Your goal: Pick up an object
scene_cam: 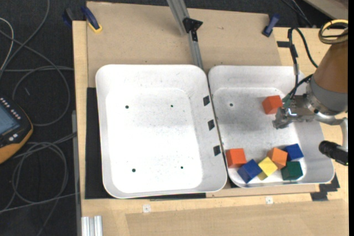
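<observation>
Camera view: hand [284, 117] just beside orange block [271, 104], perhaps touching; finger spread impossible to tell.

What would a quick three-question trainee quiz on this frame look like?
1. True or false: every block lies in the right bin.
2. Which block is nearest the gripper? A blue B orange C green
3. Fill in: the yellow block lies near the bin's ___ edge.

Key: 1 true. 2 B, the lone orange block. 3 front.
</observation>
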